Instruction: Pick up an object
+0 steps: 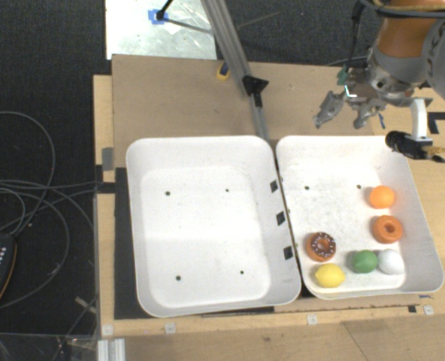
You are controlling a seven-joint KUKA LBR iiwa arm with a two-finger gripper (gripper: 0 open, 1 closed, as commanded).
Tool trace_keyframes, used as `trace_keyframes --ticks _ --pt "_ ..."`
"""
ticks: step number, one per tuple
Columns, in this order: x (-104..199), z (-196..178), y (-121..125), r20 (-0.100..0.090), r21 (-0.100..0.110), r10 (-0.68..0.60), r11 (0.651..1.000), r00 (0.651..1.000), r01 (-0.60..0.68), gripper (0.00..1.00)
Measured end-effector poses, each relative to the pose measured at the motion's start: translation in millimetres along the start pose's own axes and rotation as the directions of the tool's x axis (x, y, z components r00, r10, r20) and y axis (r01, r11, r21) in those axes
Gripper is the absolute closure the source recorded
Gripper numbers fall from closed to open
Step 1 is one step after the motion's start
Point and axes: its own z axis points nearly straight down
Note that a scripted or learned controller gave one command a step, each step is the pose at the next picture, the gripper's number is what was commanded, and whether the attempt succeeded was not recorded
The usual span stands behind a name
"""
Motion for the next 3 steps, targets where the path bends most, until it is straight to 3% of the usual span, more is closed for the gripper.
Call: trace_keyframes --ticks 1,3 --pt "-0.1 -2.6 0.6 0.002 -0.004 -0.002 1.0 1.0 0.002 0.0" --pt "-9.7 107.7 -7.5 0.001 0.001 0.005 1.0 1.0 -0.005 0.0"
